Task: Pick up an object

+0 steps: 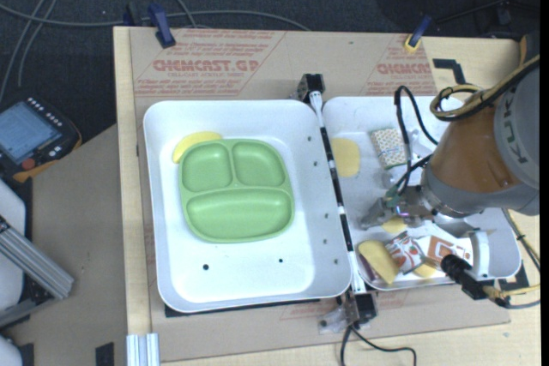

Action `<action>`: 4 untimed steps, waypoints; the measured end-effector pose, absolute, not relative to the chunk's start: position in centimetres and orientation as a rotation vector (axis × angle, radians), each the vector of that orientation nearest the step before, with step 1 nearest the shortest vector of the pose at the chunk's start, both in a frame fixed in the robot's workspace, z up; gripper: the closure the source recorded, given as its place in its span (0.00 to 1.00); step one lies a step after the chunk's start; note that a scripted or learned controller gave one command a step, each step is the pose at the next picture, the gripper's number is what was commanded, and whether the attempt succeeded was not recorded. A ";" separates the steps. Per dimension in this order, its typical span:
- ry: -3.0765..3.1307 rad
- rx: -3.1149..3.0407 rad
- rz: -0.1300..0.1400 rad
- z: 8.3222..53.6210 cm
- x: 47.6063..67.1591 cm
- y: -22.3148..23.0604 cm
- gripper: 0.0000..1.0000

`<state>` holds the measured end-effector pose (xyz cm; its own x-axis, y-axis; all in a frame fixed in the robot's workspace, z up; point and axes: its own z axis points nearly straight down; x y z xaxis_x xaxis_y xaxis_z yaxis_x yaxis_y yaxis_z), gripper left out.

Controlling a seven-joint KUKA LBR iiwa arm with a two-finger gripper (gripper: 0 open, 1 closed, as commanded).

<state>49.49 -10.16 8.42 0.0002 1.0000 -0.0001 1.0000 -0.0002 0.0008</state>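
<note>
Camera view from above, read left to right. The left bin [163, 184] holds a green divided tray [236, 189] lying flat near its centre, with a yellow piece [193, 143] tucked against the tray's upper-left corner. The right bin [343, 111] holds loose items: a pale yellow disc [346, 156] close to the dividing wall, a small patterned packet [389, 147] just beyond it, and, along the near edge, a yellow wedge [377, 260] touching a red-and-white wrapper [405, 253] and a white carton [450, 251]. The arm [480, 159] enters from the right and bends down into the right bin; its gripper [388, 208] sits low between the upper pair of items and the lower cluster. The state of its jaws cannot be made out, and nothing is plainly seen between them. As a judgement, the likeliest target is the yellow wedge, which lies just nearer the camera than the tool and slightly leftward, its long axis running roughly toward the viewer; a grasp would call for a short shift that way before descending.
</note>
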 end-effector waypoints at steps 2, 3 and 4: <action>2.223 2.223 0.000 8.4 47.9 -9.5 0.00; 2.221 2.224 0.001 9.4 47.9 -9.5 1.00; 2.221 2.224 0.001 9.4 47.9 -9.5 0.00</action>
